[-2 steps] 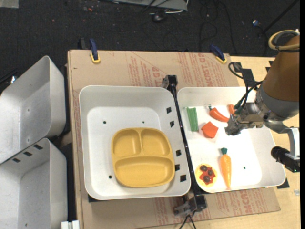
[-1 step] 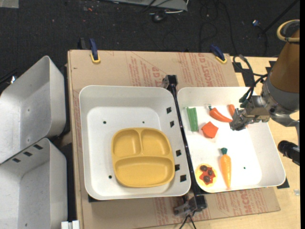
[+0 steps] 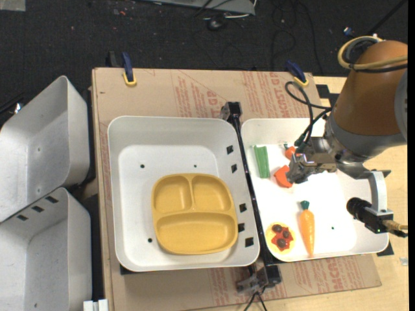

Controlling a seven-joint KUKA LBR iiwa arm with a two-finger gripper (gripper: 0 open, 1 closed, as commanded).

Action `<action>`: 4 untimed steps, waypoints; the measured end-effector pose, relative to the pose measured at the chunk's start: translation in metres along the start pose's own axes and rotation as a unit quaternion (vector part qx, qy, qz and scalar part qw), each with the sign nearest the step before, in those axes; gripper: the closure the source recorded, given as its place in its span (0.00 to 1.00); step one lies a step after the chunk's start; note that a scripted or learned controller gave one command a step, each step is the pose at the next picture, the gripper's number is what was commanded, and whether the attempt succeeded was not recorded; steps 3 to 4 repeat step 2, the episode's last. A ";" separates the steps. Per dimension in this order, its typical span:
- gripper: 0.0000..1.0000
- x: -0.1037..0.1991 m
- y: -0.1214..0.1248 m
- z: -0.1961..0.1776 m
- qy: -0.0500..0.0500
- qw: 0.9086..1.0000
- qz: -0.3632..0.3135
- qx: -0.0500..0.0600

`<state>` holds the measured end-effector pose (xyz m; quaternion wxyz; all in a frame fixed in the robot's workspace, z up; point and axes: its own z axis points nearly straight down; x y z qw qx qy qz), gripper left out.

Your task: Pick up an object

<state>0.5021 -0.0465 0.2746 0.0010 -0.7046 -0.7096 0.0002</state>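
Now my gripper (image 3: pixel 297 172) sits at the small orange toy (image 3: pixel 283 177), grip unclear; it looks light, rigid, best pinched across its middle.

Lighting even and fairly bright from overhead. Both white bins (image 3: pixel 175 135) read near overexposed, with soft glare on their rims. Shadows short and faint under the arm (image 3: pixel 373 102). Dark floor (image 3: pixel 58 24) underexposed, detail lost. Focus acceptable; slight grain and softness toward frame edges.
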 end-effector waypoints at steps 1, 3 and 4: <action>1.00 0.056 0.002 0.019 0.000 1.000 -0.001 0.001; 1.00 0.117 0.010 0.021 0.000 1.000 -0.001 -0.001; 1.00 0.117 0.010 0.021 0.000 1.000 -0.001 -0.001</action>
